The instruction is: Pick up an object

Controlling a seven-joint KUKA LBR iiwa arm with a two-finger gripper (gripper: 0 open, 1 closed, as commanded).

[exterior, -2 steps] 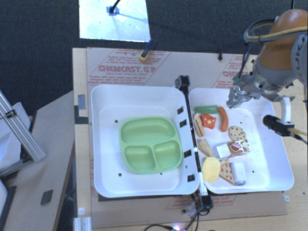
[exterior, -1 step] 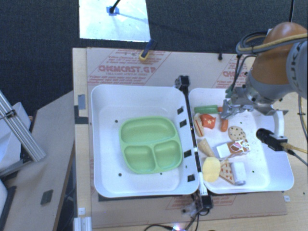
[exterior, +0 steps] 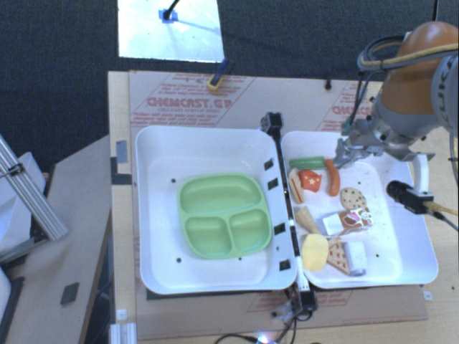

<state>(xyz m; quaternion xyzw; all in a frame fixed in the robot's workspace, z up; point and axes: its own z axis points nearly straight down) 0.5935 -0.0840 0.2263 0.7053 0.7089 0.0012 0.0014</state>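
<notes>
Right bin (exterior: 423,264) under claw (exterior: 343,154): toy food pieces (exterior: 333,221) heaped just below-left. Left bin (exterior: 154,192), well left: green divided tray (exterior: 222,213). Claw spread: cannot tell.

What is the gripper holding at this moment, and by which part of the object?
Nothing can be seen between its fingers. The gripper hangs at the right bin's far edge, above the toy hot dog.

Red lettering reading "CHEMCAST GP" is showing on the clear protective sheet (exterior: 188,99) lying across the surface behind the left bin (exterior: 154,213); similar red print behind the right bin (exterior: 423,253) is staying too blurred to read.
</notes>
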